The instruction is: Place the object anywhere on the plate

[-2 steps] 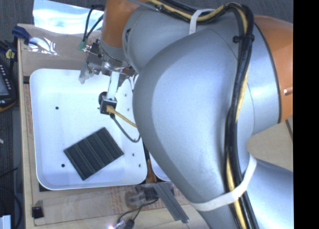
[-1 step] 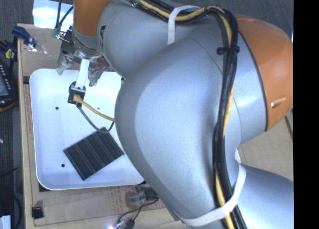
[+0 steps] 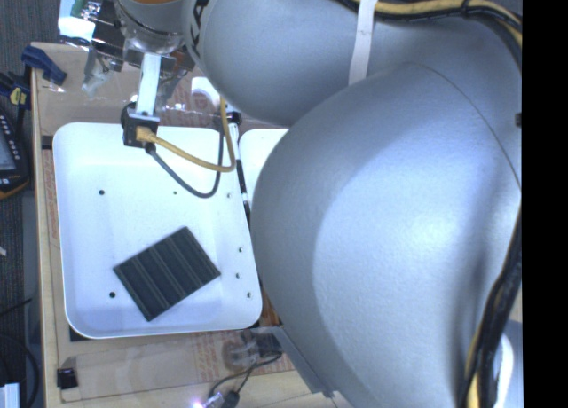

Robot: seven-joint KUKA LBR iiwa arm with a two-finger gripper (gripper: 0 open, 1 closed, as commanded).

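Camera view: gripper (image 3: pixel 105 71) at the far left, ribbed plate (image 3: pixel 167 273) in the left bin (image 3: pixel 75 220), arm (image 3: pixel 390 220) across the right.
The gripper hangs over the left bin's far edge, blurred and glassy, so I cannot tell how its jaws stand. The flat, dark grey ribbed plate lies askew on the bin's near floor, well apart from the gripper. The grey arm hides nearly all of the right bin (image 3: pixel 264 151), leaving one far corner.

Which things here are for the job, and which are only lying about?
For the job: dark ribbed slab in the left bin; gripper beyond the bin's far edge.
Lying about: blue clamp; black device at the left edge.
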